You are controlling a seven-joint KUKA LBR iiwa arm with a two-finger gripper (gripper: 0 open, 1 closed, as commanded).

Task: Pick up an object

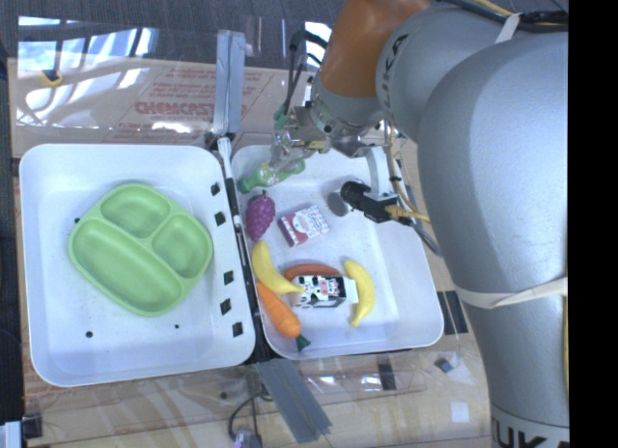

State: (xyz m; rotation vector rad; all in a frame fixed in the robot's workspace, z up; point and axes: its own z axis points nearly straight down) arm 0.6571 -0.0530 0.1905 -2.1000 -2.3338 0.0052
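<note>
Two shallow white bins are seen side by side on the bench. In the left bin (48, 243) a green divided plate (140, 248) with three compartments is laid near the middle, flat on the floor of the bin.

The right bin (410, 325) is occupied by a scatter of small things. At its far left corner a small green object (253, 182) is seen, too blurred to be named with certainty. Just below it, against the left wall, a purple bunch of grapes (259, 215) is placed. Toward the middle of the bin a small red and white carton (304, 225) is laid, tilted. Lower down, near the left wall, a yellow banana (270, 270) is set, and an orange carrot (280, 314) is laid beside it, its green tip pointed toward the near edge. A black and white patterned box (322, 291) is placed between these and a second yellow banana (360, 291), with a red sausage-shaped piece (311, 270) touching the box's far side.

The grey arm (483, 147), with its orange band (362, 36), is reached in from the right over the far part of the right bin. The gripper (287, 154) is held low over the bin's far left corner, just above the green object. Whether its tips are spread or closed cannot be told, since they are blurred and partly masked by the wrist hardware. Nothing can be confirmed as grasped; every object is seen resting on the bin floor.
</note>
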